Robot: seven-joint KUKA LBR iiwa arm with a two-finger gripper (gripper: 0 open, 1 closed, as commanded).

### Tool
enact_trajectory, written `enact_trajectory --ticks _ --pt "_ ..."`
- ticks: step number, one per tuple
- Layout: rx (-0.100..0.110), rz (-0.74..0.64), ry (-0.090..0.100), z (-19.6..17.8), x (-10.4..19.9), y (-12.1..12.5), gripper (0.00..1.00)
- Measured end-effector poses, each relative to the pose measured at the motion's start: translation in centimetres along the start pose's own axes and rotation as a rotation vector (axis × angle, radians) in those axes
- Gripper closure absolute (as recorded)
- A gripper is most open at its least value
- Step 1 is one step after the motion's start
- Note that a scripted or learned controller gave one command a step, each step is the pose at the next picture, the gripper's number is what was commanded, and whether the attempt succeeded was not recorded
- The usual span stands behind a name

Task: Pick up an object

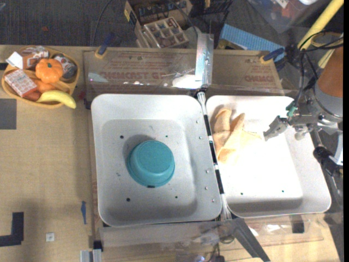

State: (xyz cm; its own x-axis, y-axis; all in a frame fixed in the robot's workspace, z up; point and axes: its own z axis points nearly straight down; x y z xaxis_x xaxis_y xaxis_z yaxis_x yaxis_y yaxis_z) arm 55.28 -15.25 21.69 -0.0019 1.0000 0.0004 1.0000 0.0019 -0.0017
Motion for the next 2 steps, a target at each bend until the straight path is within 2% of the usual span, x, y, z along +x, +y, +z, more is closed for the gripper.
enact_trajectory --ticks 1,2 --pt "-0.004 0.121 -0.002 12.0 3.0 6.3 0.00" --pt "-0.014 -0.012 -0.005 12.6 4.0 8.0 0.00"
